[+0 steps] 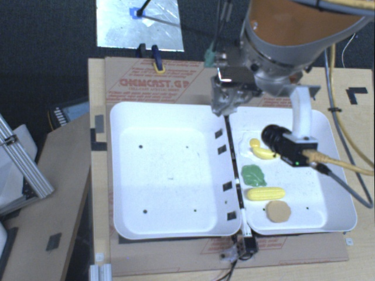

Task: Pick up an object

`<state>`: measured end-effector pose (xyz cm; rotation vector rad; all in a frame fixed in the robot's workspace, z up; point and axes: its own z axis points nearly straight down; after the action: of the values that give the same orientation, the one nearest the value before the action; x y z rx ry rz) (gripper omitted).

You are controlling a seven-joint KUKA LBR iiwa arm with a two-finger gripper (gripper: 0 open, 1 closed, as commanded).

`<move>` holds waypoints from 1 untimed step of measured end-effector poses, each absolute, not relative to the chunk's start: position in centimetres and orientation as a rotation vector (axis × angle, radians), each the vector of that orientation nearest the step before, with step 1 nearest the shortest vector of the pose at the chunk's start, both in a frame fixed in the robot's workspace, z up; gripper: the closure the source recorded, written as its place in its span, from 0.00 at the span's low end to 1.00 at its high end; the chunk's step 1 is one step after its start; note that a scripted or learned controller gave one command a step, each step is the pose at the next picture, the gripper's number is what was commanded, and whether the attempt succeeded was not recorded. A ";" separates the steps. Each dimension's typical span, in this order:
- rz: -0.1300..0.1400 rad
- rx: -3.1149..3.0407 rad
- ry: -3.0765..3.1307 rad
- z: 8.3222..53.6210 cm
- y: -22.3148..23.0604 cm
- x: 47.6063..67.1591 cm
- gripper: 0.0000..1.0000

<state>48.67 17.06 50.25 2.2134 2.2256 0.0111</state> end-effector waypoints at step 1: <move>0.009 2.221 2.215 53.7 13.7 53.1 1.00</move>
<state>53.12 13.66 53.72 2.2208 2.2152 0.0085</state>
